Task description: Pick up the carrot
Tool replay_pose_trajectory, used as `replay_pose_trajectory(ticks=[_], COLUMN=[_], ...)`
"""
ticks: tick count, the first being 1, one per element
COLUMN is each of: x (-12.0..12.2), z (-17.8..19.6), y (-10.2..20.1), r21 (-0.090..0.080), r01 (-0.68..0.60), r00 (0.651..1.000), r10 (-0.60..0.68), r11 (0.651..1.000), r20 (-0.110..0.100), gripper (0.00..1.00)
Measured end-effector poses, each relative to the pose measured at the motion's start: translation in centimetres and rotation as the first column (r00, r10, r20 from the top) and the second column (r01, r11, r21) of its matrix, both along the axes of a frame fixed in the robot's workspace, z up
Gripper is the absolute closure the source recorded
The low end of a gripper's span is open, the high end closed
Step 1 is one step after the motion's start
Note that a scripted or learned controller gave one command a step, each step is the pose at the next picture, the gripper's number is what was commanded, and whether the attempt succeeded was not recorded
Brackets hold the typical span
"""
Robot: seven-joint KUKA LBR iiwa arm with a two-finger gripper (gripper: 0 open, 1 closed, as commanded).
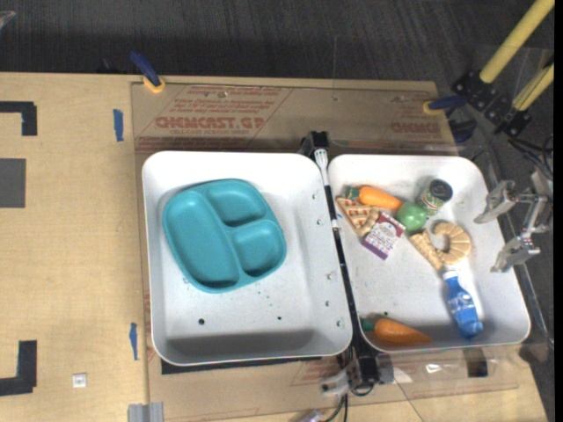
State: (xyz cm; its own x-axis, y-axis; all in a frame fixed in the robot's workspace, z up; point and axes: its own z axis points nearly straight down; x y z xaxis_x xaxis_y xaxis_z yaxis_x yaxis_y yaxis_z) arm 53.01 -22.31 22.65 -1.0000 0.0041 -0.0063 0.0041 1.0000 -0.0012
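Carrots: one lies at the right bin's near edge, another at the far side beside a waffle. At that bin's right rim the gripper hovers, fingers apart, holding nothing.

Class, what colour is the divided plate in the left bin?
Teal blue; the divided plate shows best in the camera view.

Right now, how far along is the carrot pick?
Nothing looks done yet. Two carrots lie in the right bin: one near the far edge beside the waffle, one at the near edge. The hand sits at the bin's right rim, apart from both. Left: choose a carrot, reach over it, grasp and lift.
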Motion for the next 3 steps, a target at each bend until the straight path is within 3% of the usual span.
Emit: replay_pose_trajectory(ticks=[1, 2, 3], x=[-3.7, 1.5, 8.8], z=[-12.7, -13.7, -13.7], y=[4.4, 3.6, 10.6], r21=[0.004, 0.004, 0.003], r01=[0.032, 0.364, 0.607], r00=[0.999, 0.932, 0.795], r10=[-0.032, -0.364, -0.607], r11=[0.999, 0.932, 0.795], r20=[-0.007, 0.005, -0.003], gripper=[0.00, 0.00, 0.00])
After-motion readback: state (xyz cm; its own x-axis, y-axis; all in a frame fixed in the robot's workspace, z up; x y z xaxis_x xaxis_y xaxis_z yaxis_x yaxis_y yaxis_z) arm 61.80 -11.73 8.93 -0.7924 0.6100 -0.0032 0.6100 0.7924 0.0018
